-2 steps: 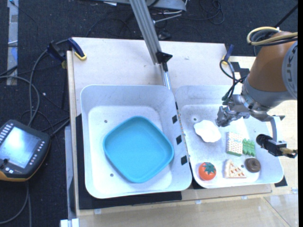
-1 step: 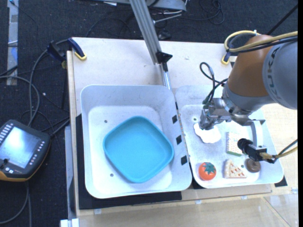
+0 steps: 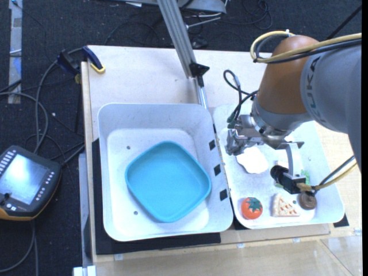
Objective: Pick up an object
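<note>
Gripper (image 3: 237, 144) low over right bin (image 3: 328, 211), at its left wall; finger state cannot be told. White object (image 3: 253, 161) just beside it. Near edge: toy tomato (image 3: 251, 207), pizza-slice toy (image 3: 285, 206). Left bin (image 3: 109, 119) holds blue plate (image 3: 167, 180).

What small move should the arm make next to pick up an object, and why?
Probably a short descent, straight down onto the white object. The gripper hangs over the right bin just beside that object's upper left edge, so it is the nearest target. The tomato and the wedge-shaped piece lie farther toward the bin's front rim.
</note>
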Available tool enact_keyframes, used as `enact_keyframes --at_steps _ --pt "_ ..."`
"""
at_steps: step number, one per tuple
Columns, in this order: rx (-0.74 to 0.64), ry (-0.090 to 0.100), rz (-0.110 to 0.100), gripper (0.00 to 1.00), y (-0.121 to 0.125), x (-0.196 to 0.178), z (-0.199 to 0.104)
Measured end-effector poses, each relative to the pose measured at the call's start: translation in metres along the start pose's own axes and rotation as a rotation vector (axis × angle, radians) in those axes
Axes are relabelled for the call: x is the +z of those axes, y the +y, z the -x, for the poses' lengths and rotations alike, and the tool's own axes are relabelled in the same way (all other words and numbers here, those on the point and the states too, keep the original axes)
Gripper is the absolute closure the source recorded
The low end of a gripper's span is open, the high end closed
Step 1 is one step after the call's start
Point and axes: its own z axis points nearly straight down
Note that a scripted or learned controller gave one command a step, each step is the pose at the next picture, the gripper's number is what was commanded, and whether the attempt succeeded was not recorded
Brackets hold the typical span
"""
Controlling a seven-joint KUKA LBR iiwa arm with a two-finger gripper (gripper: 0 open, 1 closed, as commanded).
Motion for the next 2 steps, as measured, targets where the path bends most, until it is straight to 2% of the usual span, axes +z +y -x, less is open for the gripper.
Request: enact_keyframes --at_steps 2 --pt "0.0 0.001 -0.002 1.0 -0.011 0.006 -0.096"
